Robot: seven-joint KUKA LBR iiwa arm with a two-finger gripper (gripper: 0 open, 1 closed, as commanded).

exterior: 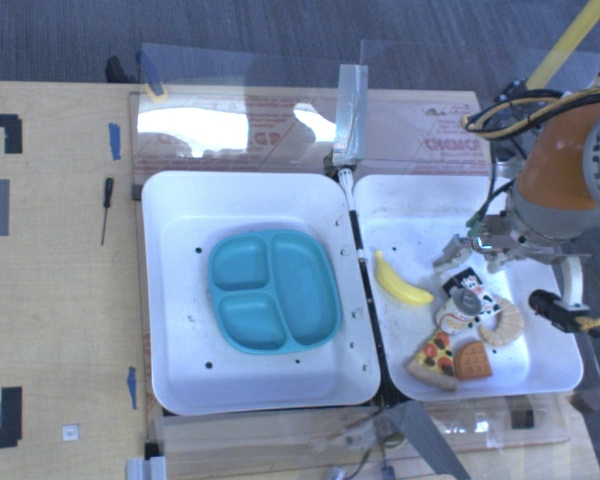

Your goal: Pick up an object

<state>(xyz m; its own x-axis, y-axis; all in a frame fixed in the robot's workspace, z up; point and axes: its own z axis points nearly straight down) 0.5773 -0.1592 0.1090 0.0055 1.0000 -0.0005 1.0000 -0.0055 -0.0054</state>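
Observation:
In the right bin (410, 218) lie several toy foods: a yellow banana (400, 284), a pizza slice (434, 354), a brown waffle-like piece (472, 361) and a pale ring-shaped donut (504, 324). My gripper (466, 280) reaches down from the grey and orange arm (560, 168) into the middle of this bin. It sits just right of the banana and right above the cluster of foods. A small black and white item (469, 290) lies directly under the gripper's tip, and I cannot tell whether it is held.
The left bin (170, 268) holds a teal divided plate (275, 290). A metal divider post (350, 108) stands at the back between the bins. A black part of the arm's hardware (555, 310) hangs over the right bin's right side. A screwdriver (106, 208) lies on the bench at left.

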